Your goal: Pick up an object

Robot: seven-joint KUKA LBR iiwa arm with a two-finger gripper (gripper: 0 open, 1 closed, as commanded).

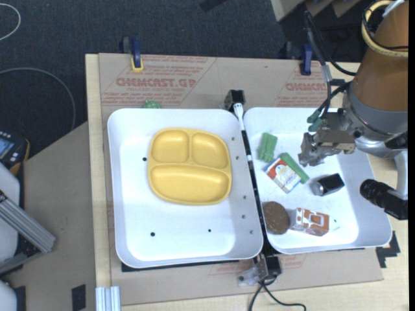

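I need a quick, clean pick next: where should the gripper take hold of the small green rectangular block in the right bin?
Probably across its two long sides, coming straight down from above. The small green rectangular block lies flat in the right white bin, long axis near-upright in the camera view, with bare floor either side. The red and white packet crowds its lower end, so grip mid-length or higher. The gripper hangs just right of it.

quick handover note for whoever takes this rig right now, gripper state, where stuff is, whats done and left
Gripper: low over the right white bin, above the red and white packet; whether it is open or shut can't be told, and nothing is seen held.
Right bin also holds a green rectangular block, small black and silver cylinder, brown round disc and brown and white carton.
Left white bin: yellow divided plastic plate.
Done: nothing lifted.
Left: grasp and lift one object.
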